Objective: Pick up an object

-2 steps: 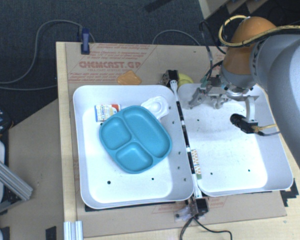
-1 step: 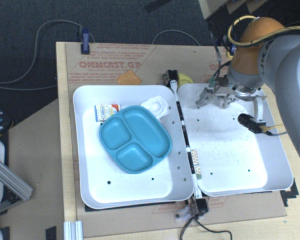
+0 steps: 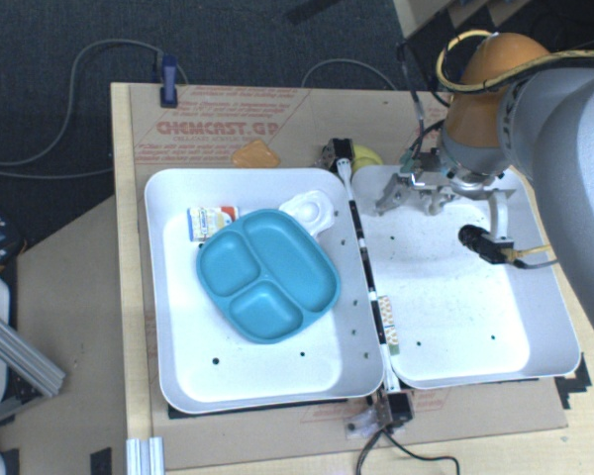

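Three things lie in the left bin (image 3: 164,295): blue plate (image 3: 267,275), white cup (image 3: 309,211), packet (image 3: 206,222); tool (image 3: 416,198) over right bin (image 3: 455,315), grip unclear.

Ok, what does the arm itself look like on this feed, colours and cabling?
The arm is a bulky, smooth grey link entering from the view's right. Above the wrist sits a rounded orange band, with a thin yellow cable looped over it. Below that, the gripper is a small assembly of bare grey metal.

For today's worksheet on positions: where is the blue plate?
In the camera view, the blue plate lies in the left bin, with a white cup by its upper right edge and a small packet by its upper left.
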